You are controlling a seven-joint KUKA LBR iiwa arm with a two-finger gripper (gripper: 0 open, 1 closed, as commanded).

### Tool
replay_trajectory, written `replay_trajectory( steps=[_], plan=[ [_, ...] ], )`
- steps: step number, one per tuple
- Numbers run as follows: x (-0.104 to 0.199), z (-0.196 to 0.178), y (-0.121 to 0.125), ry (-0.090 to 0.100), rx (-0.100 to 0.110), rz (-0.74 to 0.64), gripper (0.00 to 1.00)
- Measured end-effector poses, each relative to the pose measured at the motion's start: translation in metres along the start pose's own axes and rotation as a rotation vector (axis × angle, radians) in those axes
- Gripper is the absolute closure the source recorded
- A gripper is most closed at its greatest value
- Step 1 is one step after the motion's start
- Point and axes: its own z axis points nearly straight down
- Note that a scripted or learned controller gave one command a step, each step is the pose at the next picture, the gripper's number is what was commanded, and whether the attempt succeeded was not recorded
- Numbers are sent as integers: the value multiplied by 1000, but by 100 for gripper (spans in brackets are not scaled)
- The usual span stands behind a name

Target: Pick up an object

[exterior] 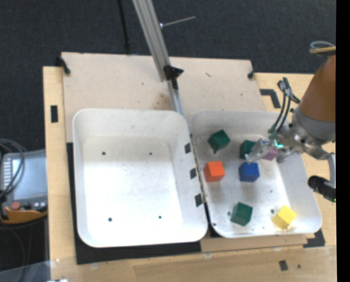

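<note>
On the desk (139,81) sit two shallow white bins side by side: the left bin (133,175) and the right bin (298,187), which holds all the blocks. The arm (319,98) comes in from three o'clock, and its gripper (264,151) hangs low over the upper middle of the right bin; whether it is spread or closed I cannot tell, as that part is a blur. Just at its nine o'clock side, touching or partly hidden by it, is a dark green block (247,148). Another green block (219,140) lies toward ten o'clock of the gripper, near the bin's top left. An orange block (215,170) sits by the bin's left wall, a blue block (249,171) just below the gripper at six o'clock, a third green block (242,213) near the bottom edge, and a yellow block (284,217) at the bottom right corner.
</note>
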Motion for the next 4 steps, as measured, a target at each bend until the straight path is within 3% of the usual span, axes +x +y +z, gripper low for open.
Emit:
replay_trajectory(
  steps=[1, 3, 4],
  plan=[
    [0, -2, 1, -1, -5, 0, 0],
    [0, 103, -9, -2, -2, 3, 0],
    [-1, 89, -8, -3, -9, 11, 100]
  ],
)
